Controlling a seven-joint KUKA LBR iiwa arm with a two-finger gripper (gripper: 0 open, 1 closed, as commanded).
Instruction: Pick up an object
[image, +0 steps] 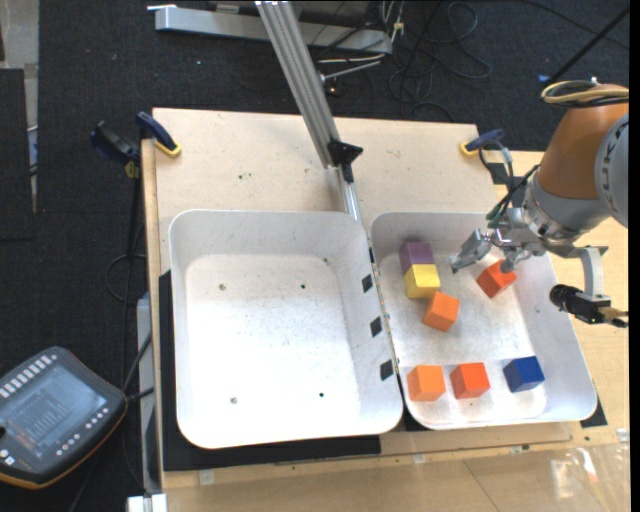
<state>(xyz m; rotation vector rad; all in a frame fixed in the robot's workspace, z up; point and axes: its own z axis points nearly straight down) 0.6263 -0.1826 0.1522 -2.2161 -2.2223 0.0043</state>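
One arm reaches in, its gripper spread apart above the red block.

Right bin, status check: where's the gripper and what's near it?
Gripper low over right bin, beside red block; grasp not confirmed. Yellow block and purple block sit apart to camera-left. Nothing blocking.

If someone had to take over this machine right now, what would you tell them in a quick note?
Gripper: low over the right bin, just above the red block, holding nothing that I can see.
Blocks, all in the right bin: purple, yellow, orange, orange, red-orange, blue.
Done: nothing lifted.
Left: grasp and raise one block, probably the red one.
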